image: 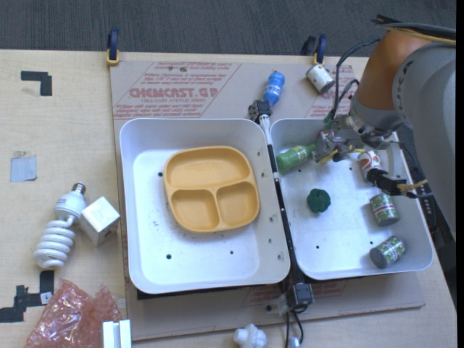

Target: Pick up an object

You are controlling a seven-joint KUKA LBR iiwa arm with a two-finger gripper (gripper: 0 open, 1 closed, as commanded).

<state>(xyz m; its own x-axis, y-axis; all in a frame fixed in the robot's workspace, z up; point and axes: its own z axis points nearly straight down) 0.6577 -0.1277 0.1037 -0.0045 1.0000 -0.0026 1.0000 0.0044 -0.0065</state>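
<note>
The pincer [326, 151] sits low in the upper part of the right bin [341, 263], reaching in from the frame's right under the orange-banded wrist. Directly to its left lies the green bottle [292, 157], the nearest thing to grasp: its long axis runs nearly left-to-right across the frame, tilted a little, with one end toward the pincer and the other against the bin's left wall. That near end appears to touch or just meet the pincer, but whether the pincer has closed on it, or how wide it stands, I cannot tell.

Other candidates lie farther off: a dark green ball [318, 200] below and slightly left of the pincer, and two small cans [383, 210] [387, 251] toward the lower right of the same bin.

The left bin [145, 252] holds a yellow divided plate [212, 188].
</note>
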